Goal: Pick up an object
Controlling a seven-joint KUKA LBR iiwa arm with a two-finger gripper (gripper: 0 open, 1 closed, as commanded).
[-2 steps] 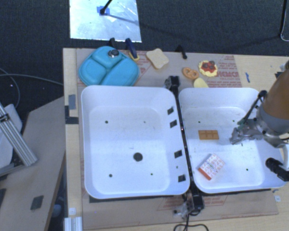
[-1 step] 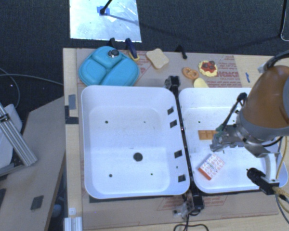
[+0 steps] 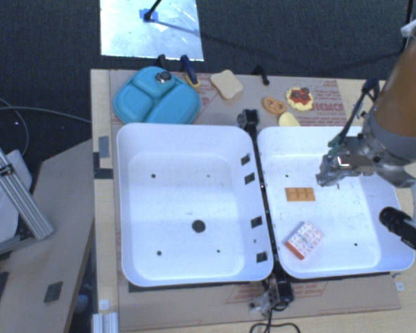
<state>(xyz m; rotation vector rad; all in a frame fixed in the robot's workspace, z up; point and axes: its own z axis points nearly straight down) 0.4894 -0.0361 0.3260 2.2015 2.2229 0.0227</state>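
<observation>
- Reaching in from the right, our arm (image 3: 402, 109) hangs over the right bin (image 3: 374, 255), and its jaws (image 3: 331, 174) sit low above the bin's upper middle.
- We cannot tell how the jaws stand; they are small and blurred against the white floor, and we see nothing between them.
- We see an orange waffle-like tile (image 3: 299, 195) lying flat on the right bin's floor, just left of and below the jaws, apart from them.
- We see a small patterned red-and-white packet (image 3: 304, 240) lying tilted nearer the bin's front, well apart from the jaws.
- We find the left bin (image 3: 145, 158) holding a small dark round object (image 3: 198, 225) near its middle.
- Behind the bins on the table (image 3: 215, 92) we see a blue divided tray (image 3: 157, 97), a toast slice (image 3: 227, 84), a pretzel (image 3: 273, 105), a small round pizza-like piece (image 3: 299, 98) and a pale yellow piece (image 3: 288, 120) touching the right bin's back rim.
</observation>
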